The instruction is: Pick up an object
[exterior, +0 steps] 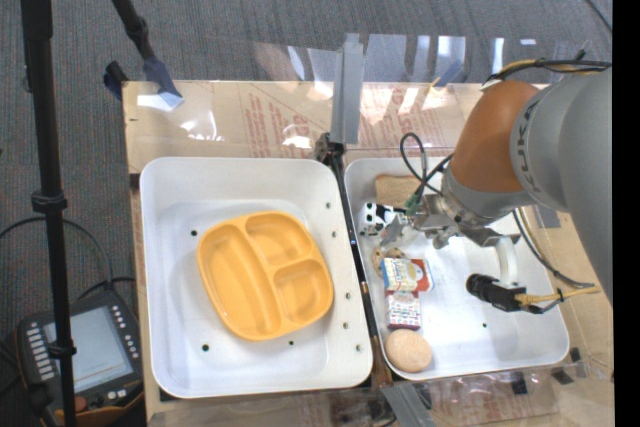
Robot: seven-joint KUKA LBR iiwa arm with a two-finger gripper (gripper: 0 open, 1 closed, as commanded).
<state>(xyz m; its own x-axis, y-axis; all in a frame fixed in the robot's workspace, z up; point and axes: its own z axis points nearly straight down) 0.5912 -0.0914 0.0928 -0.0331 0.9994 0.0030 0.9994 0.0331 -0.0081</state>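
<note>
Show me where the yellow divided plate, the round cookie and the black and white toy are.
yellow divided plate (265, 274), camera view, centre ridge.
round cookie (409, 350), camera view, top face.
black and white toy (375, 215), camera view, its body.

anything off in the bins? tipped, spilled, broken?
Nothing stands out. The yellow divided plate lies flat in the left bin, turned at an angle. In the right bin, the round cookie, small boxes and black-and-white toy cluster along the left wall, with nothing spilled.
</note>
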